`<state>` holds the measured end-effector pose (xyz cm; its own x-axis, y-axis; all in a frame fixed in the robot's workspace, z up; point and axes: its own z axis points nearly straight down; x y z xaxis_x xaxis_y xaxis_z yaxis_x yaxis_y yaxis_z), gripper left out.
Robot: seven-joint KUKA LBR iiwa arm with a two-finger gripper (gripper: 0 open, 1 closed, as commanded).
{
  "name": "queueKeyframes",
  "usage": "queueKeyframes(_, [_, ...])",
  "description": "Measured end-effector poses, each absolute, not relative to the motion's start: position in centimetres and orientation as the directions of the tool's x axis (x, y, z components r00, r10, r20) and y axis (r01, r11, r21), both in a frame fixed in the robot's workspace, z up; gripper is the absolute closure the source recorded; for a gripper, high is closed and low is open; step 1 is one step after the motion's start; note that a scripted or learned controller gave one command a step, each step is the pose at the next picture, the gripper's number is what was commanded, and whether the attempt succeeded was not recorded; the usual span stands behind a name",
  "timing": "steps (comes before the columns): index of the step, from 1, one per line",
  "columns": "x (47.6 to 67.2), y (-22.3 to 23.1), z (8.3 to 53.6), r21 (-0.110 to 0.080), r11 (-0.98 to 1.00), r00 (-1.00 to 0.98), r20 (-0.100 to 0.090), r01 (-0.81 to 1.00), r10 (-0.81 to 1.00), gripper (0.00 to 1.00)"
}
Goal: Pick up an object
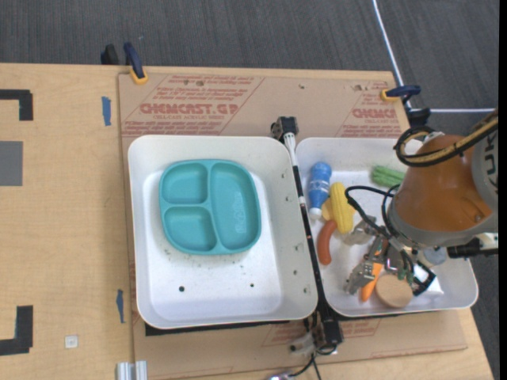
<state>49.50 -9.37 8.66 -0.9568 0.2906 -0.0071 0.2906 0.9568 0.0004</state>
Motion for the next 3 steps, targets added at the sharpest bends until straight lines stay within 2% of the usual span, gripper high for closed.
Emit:
queueKeyframes(1, [49.5, -9.4, 8.7, 0.000, 0.957, -0.957, -0.007, 0.291, 0.291, 0.00])
queueKeyframes(2, [50.1, -9.4, 8.7, 0.000, 0.998, -0.998, -0.010, 0.070, 0.070, 0.00])
queueKeyframes(3, [52.5, -4.9, 18.5, -0.001, 0.925, -0.925, -0.007, -0.381, -0.381, 0.00])
